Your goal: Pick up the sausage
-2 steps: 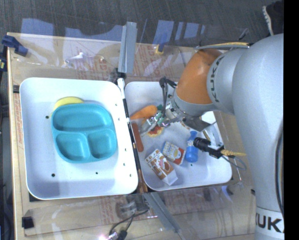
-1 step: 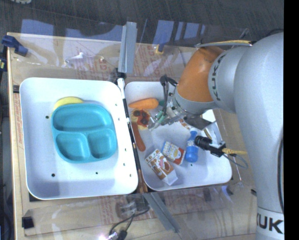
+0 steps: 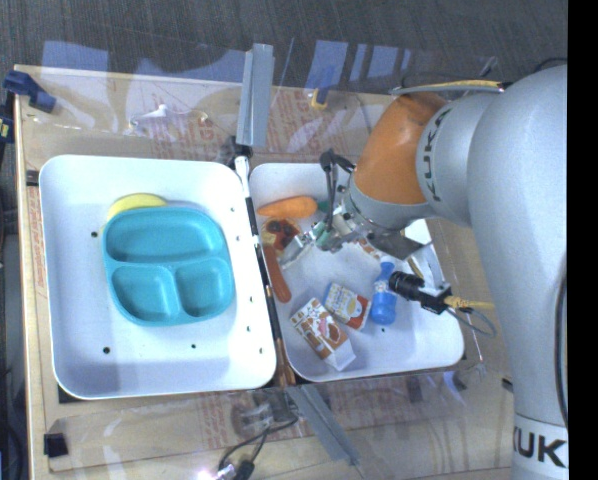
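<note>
two cartons lying low-centre in the right bin | sausage lying along that bin's left wall, just below-left of the claw | claw hanging above it, fingers spread apart, gripping nothing | carrot sitting just above
</note>
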Tool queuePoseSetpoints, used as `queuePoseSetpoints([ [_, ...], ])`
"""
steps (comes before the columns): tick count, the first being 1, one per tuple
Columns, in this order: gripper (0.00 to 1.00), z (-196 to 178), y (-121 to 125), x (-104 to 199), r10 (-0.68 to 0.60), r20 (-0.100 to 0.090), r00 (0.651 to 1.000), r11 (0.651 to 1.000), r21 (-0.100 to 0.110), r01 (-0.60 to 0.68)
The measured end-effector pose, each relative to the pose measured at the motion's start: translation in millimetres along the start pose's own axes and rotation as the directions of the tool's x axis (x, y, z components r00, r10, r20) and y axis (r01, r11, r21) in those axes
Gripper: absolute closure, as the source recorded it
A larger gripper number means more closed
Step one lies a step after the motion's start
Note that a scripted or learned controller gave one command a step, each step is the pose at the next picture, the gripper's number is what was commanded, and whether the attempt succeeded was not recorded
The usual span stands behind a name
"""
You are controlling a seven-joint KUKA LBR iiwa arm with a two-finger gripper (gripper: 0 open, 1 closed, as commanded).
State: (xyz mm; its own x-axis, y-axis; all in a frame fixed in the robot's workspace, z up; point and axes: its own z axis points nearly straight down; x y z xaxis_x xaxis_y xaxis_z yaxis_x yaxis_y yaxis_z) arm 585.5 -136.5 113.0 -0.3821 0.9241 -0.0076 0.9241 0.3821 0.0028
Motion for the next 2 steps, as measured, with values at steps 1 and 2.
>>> queuePoseSetpoints([
  [1, 0.00, 11.8, 50.4, -16.7, -0.135, 0.013, 0.991, 0.991, 0.012, 0.135],
  [2, 0.00, 12.8, 27.9, -9.1, -0.076, 0.017, 0.997, 0.997, -0.004, 0.076],
])
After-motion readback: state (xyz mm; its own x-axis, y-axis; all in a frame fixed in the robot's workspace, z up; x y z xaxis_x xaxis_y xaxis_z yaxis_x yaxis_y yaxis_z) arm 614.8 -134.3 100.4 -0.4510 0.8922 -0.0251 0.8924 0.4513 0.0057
